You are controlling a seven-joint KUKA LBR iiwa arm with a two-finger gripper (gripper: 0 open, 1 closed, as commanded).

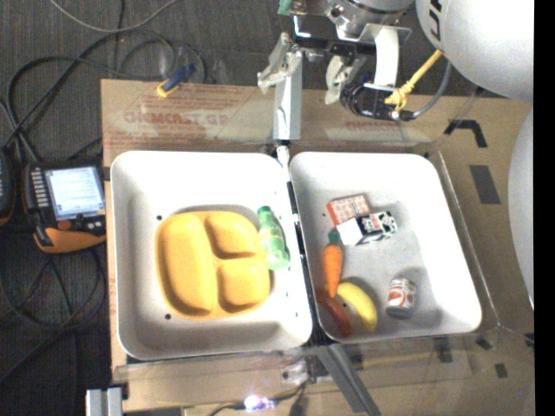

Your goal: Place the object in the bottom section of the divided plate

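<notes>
Hovering beyond the far edge of the bins with the gripper [308,72], above the cardboard [199,115], well apart from everything in the bins. Holding the fingers [277,63] spread, with nothing between them.

Keeping a yellow plate [186,267] in the left bin [121,232], with one large section on its left and two smaller ones stacked on its right. Showing a green bottle [271,237] lying across the plate's right rim, beside the upper small section, close to the wall between the bins. Leaving the bottom section [241,286] bare.

Holding several things in the right bin [451,232]: a red box [349,208] touching a black-and-white carton [373,225], a carrot [333,267] just below them, a yellow fruit [357,306] beside a red piece [334,313] at the near wall, and a small can [401,295] to their right.

Resting on the floor left of the bench, a handheld screen [69,193] among black cables [52,68].
</notes>
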